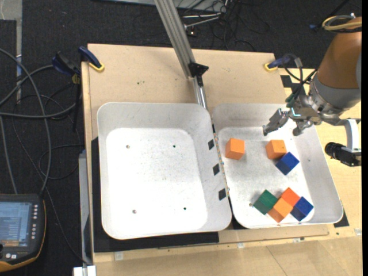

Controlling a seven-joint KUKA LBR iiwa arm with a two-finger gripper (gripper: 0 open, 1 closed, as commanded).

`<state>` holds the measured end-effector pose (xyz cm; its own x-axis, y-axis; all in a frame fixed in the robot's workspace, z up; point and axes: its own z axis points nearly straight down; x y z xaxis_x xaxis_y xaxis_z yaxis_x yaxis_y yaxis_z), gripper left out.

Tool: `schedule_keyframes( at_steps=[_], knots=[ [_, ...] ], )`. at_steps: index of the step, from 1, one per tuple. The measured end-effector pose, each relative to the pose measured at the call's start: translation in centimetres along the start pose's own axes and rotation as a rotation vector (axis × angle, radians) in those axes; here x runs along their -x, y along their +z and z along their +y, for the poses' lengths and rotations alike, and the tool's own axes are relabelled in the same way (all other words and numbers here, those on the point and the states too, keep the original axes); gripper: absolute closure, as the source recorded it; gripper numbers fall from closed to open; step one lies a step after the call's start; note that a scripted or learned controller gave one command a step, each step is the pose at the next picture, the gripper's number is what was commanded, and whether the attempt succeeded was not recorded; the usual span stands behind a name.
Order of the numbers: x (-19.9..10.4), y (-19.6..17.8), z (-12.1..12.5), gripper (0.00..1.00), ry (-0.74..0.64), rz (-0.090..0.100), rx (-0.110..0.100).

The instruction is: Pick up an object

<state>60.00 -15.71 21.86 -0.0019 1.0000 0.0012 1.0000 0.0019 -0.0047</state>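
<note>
The gripper [289,121] is seen with its fingers spread apart and nothing between them, poised over the upper part of the right bin [328,177], just above an orange cube [276,148] that touches a blue cube [287,163]. Open floor is left around a lone orange cube [234,148] near the bin's left wall, while four cubes are crowded by the lower rim: green [265,202], two orange [284,204] and blue [302,209]. Seven small matte cubes are counted in all: four orange, two blue, one green; the left bin [109,154] is beside it.

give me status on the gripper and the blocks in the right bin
Gripper open, above right bin's far end, holding nothing. Nearest orange block just below it, blue block touching that one. Nothing blocking the descent.
</note>
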Motion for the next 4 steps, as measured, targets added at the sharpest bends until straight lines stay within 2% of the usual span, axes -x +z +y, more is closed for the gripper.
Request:
schedule_keyframes(
  at_steps=[1, 3, 4],
  knots=[
    [0.0, -0.2, 0.0, 0.0, 0.0, -0.001, 0.004],
    [0.8, 8.6, -0.1, 0.0, 0.003, -0.002, 0.005],
    [1.0, 9.6, 0.5, 0.0, 0.003, -0.009, 0.027]
  ],
)
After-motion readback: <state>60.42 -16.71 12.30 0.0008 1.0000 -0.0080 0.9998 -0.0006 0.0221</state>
